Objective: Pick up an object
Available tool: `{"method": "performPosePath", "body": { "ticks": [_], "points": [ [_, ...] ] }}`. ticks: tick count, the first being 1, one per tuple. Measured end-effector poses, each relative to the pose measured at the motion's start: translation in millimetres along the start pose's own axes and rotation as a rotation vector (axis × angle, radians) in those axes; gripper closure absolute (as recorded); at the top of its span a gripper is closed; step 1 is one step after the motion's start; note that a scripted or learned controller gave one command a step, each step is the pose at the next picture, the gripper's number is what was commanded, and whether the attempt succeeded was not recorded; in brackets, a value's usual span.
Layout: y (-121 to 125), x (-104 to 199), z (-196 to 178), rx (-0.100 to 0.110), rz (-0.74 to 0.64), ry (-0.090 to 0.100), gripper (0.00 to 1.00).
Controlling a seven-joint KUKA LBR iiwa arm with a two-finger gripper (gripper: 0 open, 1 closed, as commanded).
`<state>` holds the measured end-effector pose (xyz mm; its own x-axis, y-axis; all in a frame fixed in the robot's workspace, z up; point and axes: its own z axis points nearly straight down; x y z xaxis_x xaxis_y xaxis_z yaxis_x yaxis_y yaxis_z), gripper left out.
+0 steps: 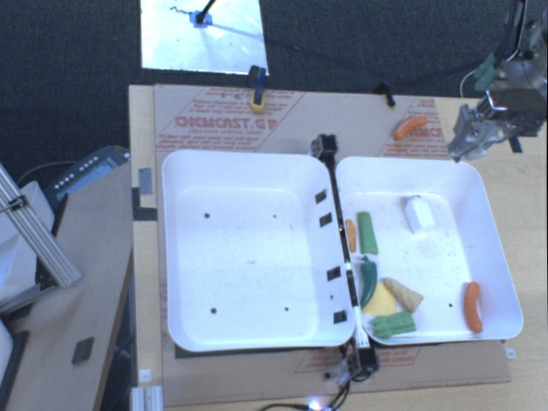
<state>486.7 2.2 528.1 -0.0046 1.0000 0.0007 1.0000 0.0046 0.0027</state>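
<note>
The gripper (pixel 469 144) hung just past the far right corner of the right bin (pixel 492 221), over the surface (pixel 282 114), and whether its fingers were apart or together could not be told from this angle. Nothing showed between them. Inside the right bin lay the pickings: a white block (pixel 419 213) toward the far side, a green stick (pixel 366 233) near the divider with a thin orange piece (pixel 350 234) beside it, a dark teal piece (pixel 367 274), a yellow wedge (pixel 383 299) touching a tan lump (pixel 405 294), a green ridged piece (pixel 393 324) at the near edge, and an orange sausage (pixel 472 306) at the near right. Another orange sausage (pixel 410 128) lay outside, beyond the right bin's far wall. The left bin (pixel 184 255) sat alongside the right bin.
</note>
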Motion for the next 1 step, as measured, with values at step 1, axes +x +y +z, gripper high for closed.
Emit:
{"method": "performPosePath", "body": {
  "ticks": [1],
  "points": [
    [-0.4,65.9,92.3,0.008,-0.005,0.0,1.0]
  ]
}}
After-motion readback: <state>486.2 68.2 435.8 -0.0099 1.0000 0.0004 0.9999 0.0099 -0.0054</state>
